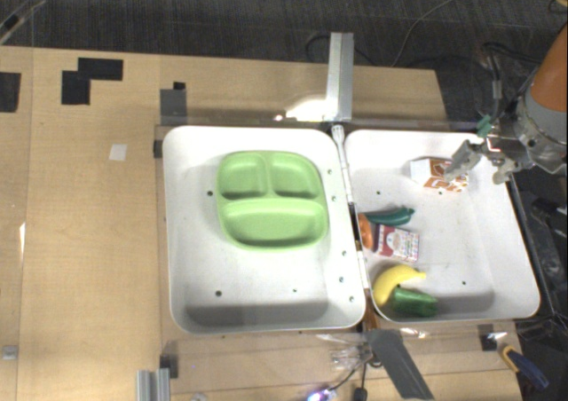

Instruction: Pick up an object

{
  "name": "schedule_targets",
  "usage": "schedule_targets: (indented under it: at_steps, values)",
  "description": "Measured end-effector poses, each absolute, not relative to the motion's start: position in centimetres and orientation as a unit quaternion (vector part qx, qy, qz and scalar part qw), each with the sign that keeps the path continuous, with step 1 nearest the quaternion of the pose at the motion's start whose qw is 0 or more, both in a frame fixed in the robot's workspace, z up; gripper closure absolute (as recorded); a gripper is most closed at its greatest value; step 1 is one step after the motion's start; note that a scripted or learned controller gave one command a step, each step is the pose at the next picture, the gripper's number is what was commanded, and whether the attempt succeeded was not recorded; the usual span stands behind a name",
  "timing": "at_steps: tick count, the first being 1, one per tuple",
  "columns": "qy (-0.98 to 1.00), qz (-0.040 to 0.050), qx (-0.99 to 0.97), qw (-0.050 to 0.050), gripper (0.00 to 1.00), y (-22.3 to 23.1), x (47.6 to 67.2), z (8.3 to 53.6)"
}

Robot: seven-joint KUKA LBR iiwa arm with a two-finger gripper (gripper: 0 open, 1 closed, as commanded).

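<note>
The right bin (pixel 479 239) holds several items. A white and orange carton (pixel 433 173) lies near its far side. A green chili (pixel 389 215) and a red and white packet (pixel 396 243) lie by the left wall, next to a small orange piece (pixel 365 231). A yellow banana (pixel 396 280) and a dark green vegetable (pixel 414 302) sit in the near left corner. My gripper (pixel 481 164) hovers over the bin's far right corner, just right of the carton. It is open, with nothing between its fingers; the left fingertip (pixel 461 158) is close to the carton's edge.
The left bin (pixel 191 239) holds a light green divided plate (pixel 271 198). A metal post (pixel 341 80) stands behind the wall between the two bins. Cables run along the bench's right side beside the arm.
</note>
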State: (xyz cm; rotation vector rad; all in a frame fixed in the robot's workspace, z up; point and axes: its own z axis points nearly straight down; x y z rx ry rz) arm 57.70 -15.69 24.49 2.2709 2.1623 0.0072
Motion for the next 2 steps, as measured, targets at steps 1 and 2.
schedule_targets:
  at_steps: [1, 2]
  values:
    - [0.612, 0.0062, 0.791, 0.006, 0.00, -14.3, 50.9, 10.6]
    - [0.667, 0.0017, 0.745, 0.002, 0.00, -12.3, 57.0, 18.1]
